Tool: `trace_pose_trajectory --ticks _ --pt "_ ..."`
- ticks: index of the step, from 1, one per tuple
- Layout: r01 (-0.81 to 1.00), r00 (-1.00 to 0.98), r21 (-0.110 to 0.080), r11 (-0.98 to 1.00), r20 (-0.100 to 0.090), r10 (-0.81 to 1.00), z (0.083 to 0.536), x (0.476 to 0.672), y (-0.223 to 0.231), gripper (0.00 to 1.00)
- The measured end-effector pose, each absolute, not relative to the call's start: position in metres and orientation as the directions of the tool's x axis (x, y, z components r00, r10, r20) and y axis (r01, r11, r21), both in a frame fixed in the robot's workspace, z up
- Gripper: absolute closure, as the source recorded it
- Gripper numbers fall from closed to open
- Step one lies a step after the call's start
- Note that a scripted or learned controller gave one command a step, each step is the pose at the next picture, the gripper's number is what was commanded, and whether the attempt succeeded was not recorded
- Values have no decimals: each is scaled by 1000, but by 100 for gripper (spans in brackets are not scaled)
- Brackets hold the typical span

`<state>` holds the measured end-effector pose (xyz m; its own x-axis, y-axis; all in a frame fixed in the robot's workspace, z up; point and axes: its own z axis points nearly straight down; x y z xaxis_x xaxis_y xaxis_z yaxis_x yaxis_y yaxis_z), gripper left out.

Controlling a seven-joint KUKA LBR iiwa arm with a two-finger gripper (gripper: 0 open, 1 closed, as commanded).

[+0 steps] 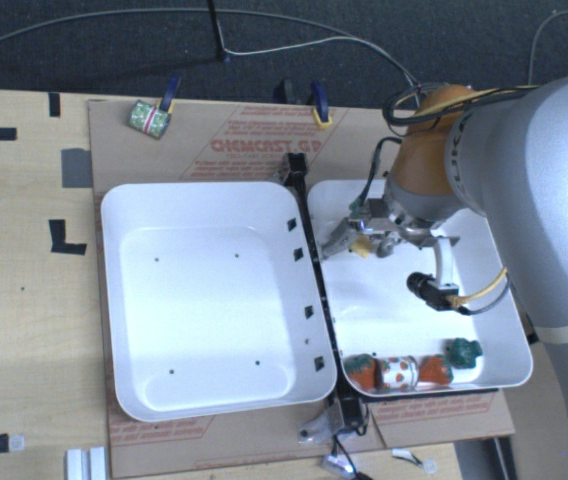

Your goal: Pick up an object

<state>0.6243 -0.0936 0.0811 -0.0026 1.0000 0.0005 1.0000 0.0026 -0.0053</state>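
The toys (404, 370) lay along the right bin's (509, 353) near edge, well apart from the gripper (362, 236); I couldn't tell its jaws' state.

Grey arm (534, 198) cut off at the right edge, its bulk hiding the far right corner of the right bin (504, 368), gripper (364, 233) tip too cluttered to read, small toys (409, 370) at the near wall too small to identify
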Motion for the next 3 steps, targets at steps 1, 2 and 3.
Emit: trace_pose_trajectory --ticks 1,2,3 --pt "1000 3 4 -3 -2 1000 142 642 -151 0" --pt "1000 -2 -3 2 0 1000 83 626 -115 0" --pt "1000 -1 2 1 0 1000 85 668 -129 0"
